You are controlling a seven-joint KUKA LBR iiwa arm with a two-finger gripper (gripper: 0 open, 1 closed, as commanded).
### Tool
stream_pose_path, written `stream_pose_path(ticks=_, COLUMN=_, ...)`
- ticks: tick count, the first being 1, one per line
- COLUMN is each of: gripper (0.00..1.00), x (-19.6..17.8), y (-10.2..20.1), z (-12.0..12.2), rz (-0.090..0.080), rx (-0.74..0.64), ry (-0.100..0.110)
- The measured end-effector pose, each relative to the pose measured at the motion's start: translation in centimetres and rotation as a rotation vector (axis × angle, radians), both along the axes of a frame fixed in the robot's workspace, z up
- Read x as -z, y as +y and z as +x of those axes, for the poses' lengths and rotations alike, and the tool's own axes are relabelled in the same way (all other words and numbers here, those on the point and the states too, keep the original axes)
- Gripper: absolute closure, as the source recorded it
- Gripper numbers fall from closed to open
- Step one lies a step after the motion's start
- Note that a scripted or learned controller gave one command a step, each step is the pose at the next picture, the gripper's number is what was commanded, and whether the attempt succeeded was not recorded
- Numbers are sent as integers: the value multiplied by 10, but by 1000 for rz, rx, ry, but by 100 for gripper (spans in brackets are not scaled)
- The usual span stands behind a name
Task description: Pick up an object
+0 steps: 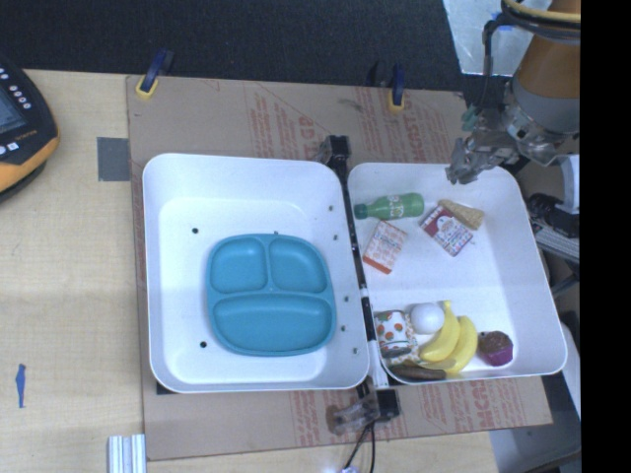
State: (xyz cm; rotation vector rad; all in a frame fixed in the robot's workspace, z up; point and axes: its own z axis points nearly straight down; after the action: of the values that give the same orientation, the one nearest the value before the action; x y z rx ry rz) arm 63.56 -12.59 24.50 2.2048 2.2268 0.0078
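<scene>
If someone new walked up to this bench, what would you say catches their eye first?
Most likely the blue divided plate, lying alone in the middle of the left bin. Next, the cluster in the right bin's near corner: a yellow banana, a white egg-like ball and a purple item, with a green bottle lying on its side further back. The gripper hovers over that bin's far right edge.
</scene>
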Motion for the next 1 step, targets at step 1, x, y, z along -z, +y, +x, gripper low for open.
stream_pose_path(ticks=1, gripper=100, x=54, y=24, z=-29, rz=3, rx=3, ry=19)
